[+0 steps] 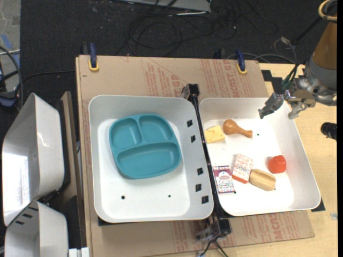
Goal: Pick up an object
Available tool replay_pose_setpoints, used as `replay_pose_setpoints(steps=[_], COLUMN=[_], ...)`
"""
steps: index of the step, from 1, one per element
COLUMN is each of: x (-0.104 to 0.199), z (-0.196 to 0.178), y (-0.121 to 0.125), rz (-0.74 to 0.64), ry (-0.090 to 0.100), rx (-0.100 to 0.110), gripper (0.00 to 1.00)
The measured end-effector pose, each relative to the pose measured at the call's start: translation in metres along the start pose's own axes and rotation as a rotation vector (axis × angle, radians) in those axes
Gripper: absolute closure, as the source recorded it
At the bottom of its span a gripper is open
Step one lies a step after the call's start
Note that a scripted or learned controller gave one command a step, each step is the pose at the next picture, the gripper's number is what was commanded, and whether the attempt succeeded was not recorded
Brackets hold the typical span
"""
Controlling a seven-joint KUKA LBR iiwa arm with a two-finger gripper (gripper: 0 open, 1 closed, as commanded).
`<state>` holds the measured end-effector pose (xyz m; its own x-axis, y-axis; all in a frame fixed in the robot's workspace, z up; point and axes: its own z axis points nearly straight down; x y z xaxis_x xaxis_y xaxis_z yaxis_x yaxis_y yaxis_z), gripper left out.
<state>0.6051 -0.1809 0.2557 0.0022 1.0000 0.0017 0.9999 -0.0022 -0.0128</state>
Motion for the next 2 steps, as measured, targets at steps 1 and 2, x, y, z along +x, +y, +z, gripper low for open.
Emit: replay_pose_setpoints(steps=[1,2], x=[0.001,0.003], z=[-0.008,0.056], y=[0.002,0.005], rz=[-0.003,-0.002], ry=[-0.002,-0.001], rx=[-0.012,-0.008], gripper=[0.0,0.0])
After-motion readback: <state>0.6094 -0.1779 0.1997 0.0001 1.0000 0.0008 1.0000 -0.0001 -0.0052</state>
